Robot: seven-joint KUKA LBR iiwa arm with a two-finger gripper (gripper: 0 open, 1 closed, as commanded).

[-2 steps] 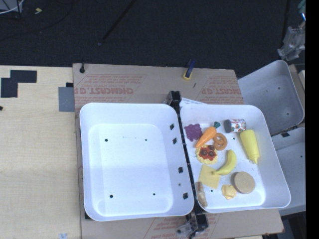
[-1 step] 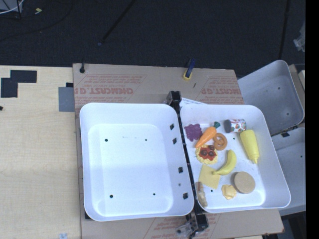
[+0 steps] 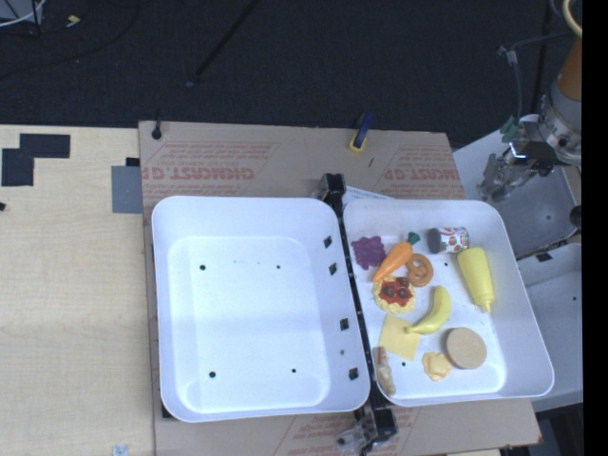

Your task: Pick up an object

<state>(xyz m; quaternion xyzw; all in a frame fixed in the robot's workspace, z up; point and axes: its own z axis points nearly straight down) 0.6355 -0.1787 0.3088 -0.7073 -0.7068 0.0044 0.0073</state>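
The right white bin [image 3: 532,350] holds several toy foods. Among them are a yellow bottle [image 3: 477,276], a banana [image 3: 432,313], an orange carrot [image 3: 392,260], a purple piece [image 3: 369,251], a small can [image 3: 454,239], a brown ring [image 3: 419,270], a red-topped tart [image 3: 394,294], a cheese wedge [image 3: 400,336] and a tan round disc [image 3: 466,348]. My gripper [image 3: 501,171] hangs outside the bin, above its far right corner, well clear of all the objects, with nothing seen in it.
The left white bin [image 3: 247,316] sits beside the right one, joined by a black clip strip [image 3: 344,283]. Both rest on a cardboard sheet [image 3: 247,160]. A blue-and-yellow clamp [image 3: 360,133] stands at the cardboard's far edge. The grey arm mount [image 3: 541,207] lies to the right.
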